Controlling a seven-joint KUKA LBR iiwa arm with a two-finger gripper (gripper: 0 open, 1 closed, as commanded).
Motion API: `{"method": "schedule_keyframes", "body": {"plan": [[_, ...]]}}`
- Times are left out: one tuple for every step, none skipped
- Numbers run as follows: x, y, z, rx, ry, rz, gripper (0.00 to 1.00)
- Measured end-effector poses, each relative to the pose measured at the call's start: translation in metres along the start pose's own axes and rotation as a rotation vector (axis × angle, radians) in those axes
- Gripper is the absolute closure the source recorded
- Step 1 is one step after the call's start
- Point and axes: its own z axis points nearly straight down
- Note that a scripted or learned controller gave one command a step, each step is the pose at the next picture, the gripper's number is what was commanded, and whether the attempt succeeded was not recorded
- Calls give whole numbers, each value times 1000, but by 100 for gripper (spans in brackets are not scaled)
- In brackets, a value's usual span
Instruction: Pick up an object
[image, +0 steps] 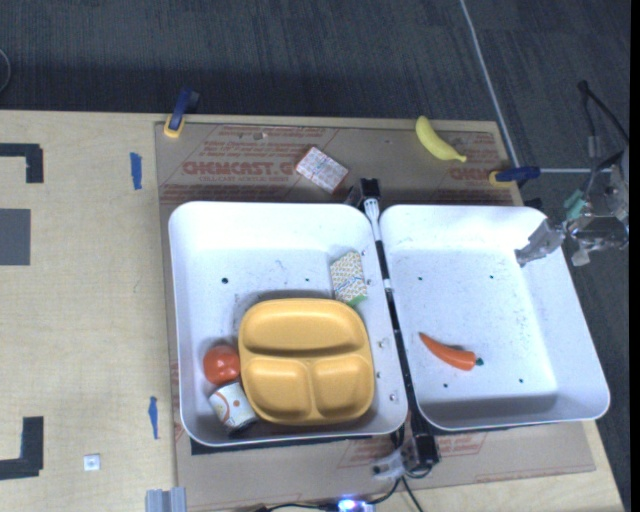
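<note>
Currently my gripper (535, 247) hovers by the right bin (560, 400) rim, grip unclear; next, descend toward the carrot (448, 352).

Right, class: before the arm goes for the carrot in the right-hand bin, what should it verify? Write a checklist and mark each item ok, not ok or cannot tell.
1. Carrot lies alone on the right bin's floor, nothing touching it: ok.
2. Carrot sits away from the bin walls, room on all sides: ok.
3. Gripper is above the carrot: not ok; it sits at the bin's upper right rim.
4. Gripper carries nothing: cannot tell.
5. Path from gripper to carrot crosses only bare bin floor: ok.
6. Yellow tray and other left bin items stay clear of that path: ok.
</note>
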Motion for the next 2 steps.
{"method": "schedule_keyframes", "body": {"plan": [[21,-63,27,0,0,1,0],[-15,-81,60,0,0,2,0]]}}
